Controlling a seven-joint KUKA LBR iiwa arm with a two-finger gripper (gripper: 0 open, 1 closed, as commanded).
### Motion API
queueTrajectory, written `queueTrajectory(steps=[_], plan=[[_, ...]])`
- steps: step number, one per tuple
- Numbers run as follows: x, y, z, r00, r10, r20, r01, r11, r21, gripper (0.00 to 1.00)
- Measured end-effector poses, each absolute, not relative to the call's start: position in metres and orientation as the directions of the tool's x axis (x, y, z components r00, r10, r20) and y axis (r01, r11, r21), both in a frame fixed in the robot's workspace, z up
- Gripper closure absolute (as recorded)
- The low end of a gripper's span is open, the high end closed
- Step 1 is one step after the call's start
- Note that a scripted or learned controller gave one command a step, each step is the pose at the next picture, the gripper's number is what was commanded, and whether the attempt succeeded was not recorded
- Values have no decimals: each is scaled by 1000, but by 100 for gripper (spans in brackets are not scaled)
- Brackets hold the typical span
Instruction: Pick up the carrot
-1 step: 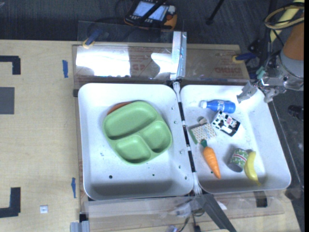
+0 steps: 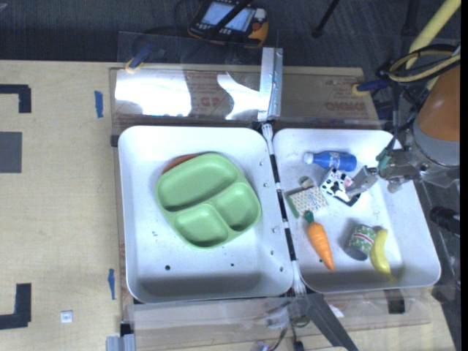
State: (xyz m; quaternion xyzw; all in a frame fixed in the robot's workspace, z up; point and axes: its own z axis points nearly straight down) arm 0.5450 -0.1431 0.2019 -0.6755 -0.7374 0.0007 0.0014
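Camera view. Landmark: the divider (image 2: 280,196) between the two white bins.

Carrot (image 2: 319,244) lies in the right bin (image 2: 420,218), just right of the divider and toward the near edge, green top pointing away from the camera, tip toward the near wall. Nothing rests on it. A patterned card (image 2: 302,197) sits just beyond its green end, also close to the divider. Farther right of the divider: a blue bottle (image 2: 330,160) near the far wall, a black-and-white spotted piece (image 2: 338,187) below it, a small green can (image 2: 360,241) touching a banana (image 2: 380,250) near the right front corner.

Gripper (image 2: 365,175) sits over the right bin, well right of the divider, close to the spotted piece and apart from the carrot. Whether the claw is apart or together: cannot tell, the tips blur into the clutter.

Left of the divider: green sectioned plate (image 2: 208,199), with something orange-red just showing under its far edge.

Judgement: approach step, grasp not yet made. Next move calls for travel toward the divider and the near edge, a wrist turn to set the claw across the carrot's narrow width, then descent. Risk: clipping the card.
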Motion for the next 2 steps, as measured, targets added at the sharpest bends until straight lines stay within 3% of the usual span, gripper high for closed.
queueTrajectory(steps=[1,2], plan=[[499,-126,96,-110,994,1,994,110,-2,0],[566,-54,182,-325,946,0,946,325,-1,0]])
